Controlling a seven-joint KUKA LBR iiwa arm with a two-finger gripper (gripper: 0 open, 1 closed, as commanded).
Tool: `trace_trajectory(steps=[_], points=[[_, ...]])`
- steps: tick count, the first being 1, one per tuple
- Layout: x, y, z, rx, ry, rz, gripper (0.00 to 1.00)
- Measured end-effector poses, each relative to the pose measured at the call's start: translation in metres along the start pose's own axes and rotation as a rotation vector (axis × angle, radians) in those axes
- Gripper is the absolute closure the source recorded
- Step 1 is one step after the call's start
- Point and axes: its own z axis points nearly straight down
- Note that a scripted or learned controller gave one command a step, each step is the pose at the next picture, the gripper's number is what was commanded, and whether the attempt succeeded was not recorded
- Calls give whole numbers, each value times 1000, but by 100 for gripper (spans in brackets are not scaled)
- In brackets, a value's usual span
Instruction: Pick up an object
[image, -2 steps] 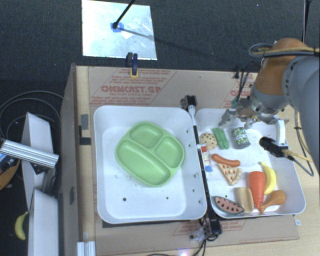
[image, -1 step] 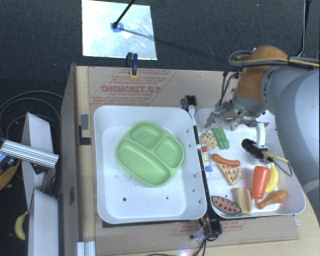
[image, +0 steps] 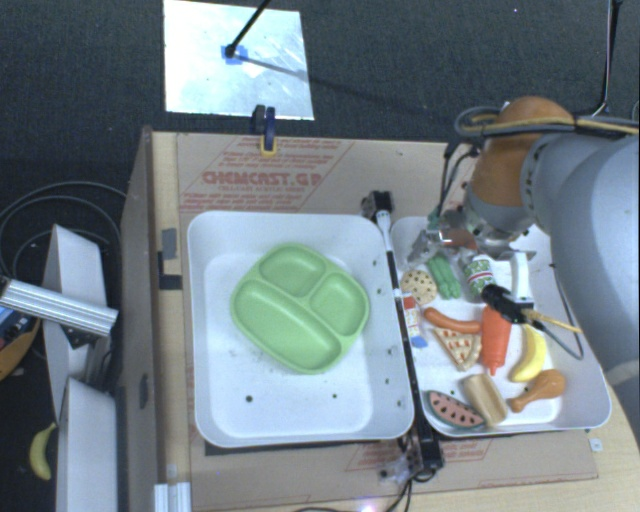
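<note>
The task's things, a heap of toy foods, lie in the right bin (image: 598, 400), crowded toward its near end. A carrot (image: 494, 338), orange and tapered, stands nearly upright in the heap; beside it are seen a banana (image: 530, 354), yellow and curved, a pizza slice (image: 459, 347), flat and triangular, a sausage (image: 450, 320), a round cookie (image: 419, 286), a green pickle (image: 444, 277), a small can (image: 479, 273) with a red and green label, a drumstick (image: 537, 388), a tan bread piece (image: 483, 396) and a watermelon slice (image: 450, 410). All appear to be smooth moulded plastic, small and rounded, and so are judged apt to slip or roll when pinched.

The gripper (image: 440, 238) is lowered over the far end of the right bin, just above the pickle and the can. Whether the fingers are wide or narrow cannot be told: they are seen end-on, dark and small. Nothing is seen held between them. The descent is judged to be aimed at the far side of the heap, where the items lie less tightly packed.

The left bin (image: 220, 300), white and shallow, carries a green divided plate (image: 298, 307) of three compartments, set at a slant. Both bins rest side by side on a bench (image: 300, 175) covered with printed cardboard.
</note>
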Motion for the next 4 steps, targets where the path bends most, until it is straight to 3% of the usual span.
trace_trajectory(steps=[1, 2, 3, 4], points=[[-12, 7, -13, -1, 0, 4, 0], [2, 6, 0, 0, 1, 0, 0], [0, 7, -44, -4, 0, 2, 0], [-15, -69, 0, 2, 1, 8, 0]])
